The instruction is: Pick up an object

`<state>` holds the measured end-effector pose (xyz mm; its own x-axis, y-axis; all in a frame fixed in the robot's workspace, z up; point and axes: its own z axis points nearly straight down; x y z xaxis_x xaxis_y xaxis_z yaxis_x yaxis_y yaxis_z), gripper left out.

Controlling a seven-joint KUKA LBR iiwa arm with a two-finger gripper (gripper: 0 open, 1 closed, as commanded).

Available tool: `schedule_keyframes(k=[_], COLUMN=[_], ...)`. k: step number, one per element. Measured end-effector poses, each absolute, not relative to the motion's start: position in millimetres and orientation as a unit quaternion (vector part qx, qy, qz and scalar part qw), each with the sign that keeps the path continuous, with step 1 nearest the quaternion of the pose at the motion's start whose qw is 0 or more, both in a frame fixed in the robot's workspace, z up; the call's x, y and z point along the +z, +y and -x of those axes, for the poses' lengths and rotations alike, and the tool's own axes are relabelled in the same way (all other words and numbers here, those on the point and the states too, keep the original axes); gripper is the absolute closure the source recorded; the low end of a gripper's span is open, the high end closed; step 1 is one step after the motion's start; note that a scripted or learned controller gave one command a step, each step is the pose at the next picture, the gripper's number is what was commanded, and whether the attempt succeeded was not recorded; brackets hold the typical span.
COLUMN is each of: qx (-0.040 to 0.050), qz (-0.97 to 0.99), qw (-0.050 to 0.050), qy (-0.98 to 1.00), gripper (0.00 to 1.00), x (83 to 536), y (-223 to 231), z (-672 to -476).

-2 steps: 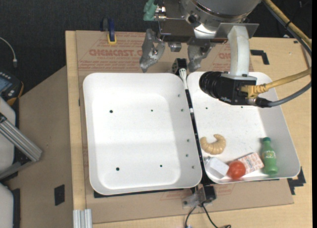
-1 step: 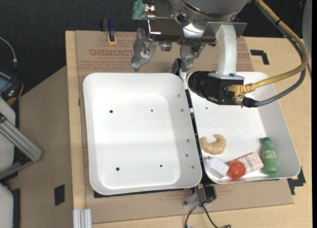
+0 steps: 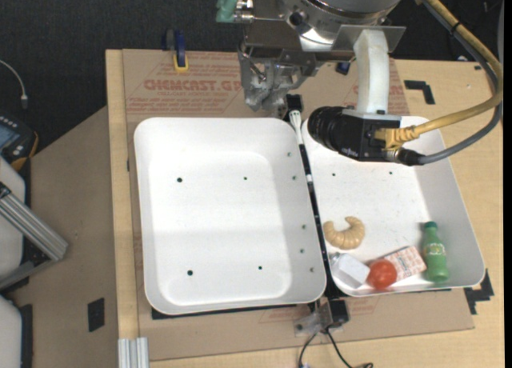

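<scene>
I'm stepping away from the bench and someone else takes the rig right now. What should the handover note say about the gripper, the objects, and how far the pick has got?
Gripper: up above the far edge of the bins, near the divider; nothing seen between its fingers, open or shut not readable.
Objects: all in the right bin, near corner. Croissant by the divider; red tomato beside a small white cup; a red-and-white packet; green bottle at the right wall.
Left bin: holds none of them.
Done: nothing picked.
Left: choose an object, descend, grasp, lift.

left bin (image 3: 160,198) open — items (image 3: 384,262) crowd right bin (image 3: 460,222)
</scene>
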<state>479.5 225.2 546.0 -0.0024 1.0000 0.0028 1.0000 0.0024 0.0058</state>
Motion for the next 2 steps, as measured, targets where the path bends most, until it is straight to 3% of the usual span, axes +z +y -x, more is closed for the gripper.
schedule_keyframes(k=[1, 2], qx=[-0.0035, -0.0062], qz=[-0.707, -0.707], qw=[-0.001, -0.002], qy=[0.707, 0.707], gripper=[1.00, 1.00], x=[508, 412], y=[224, 224], z=[-478.7, -478.1])
